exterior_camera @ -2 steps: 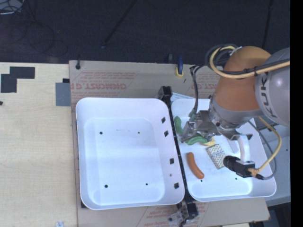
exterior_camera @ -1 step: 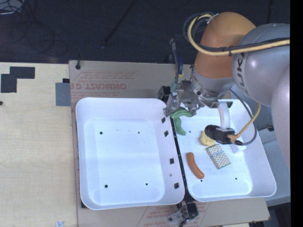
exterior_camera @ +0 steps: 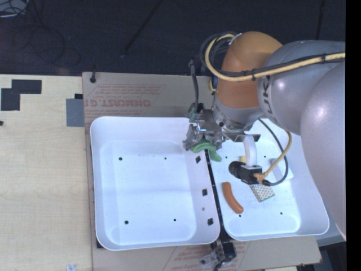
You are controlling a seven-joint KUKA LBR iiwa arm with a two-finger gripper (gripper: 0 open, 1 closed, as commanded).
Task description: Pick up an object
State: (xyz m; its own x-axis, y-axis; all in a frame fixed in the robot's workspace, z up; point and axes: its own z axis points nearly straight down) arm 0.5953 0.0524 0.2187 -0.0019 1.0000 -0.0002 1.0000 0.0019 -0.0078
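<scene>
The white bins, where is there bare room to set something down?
The left bin has bare floor from wall to wall. The right bin is crowded: the tool and a green thing at the shared rim's far end, an orange sausage and a speckled pad mid-floor. Its near strip by the front wall is bare.

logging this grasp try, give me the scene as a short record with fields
gripper: over the seam between the left white bin and the right white bin, toward the far side
curved green object: right at the gripper, over the seam; held or not, cannot tell
orange sausage-shaped object: in the right white bin, near the seam
speckled grey square pad: in the right white bin, apart from the sausage shape
</scene>
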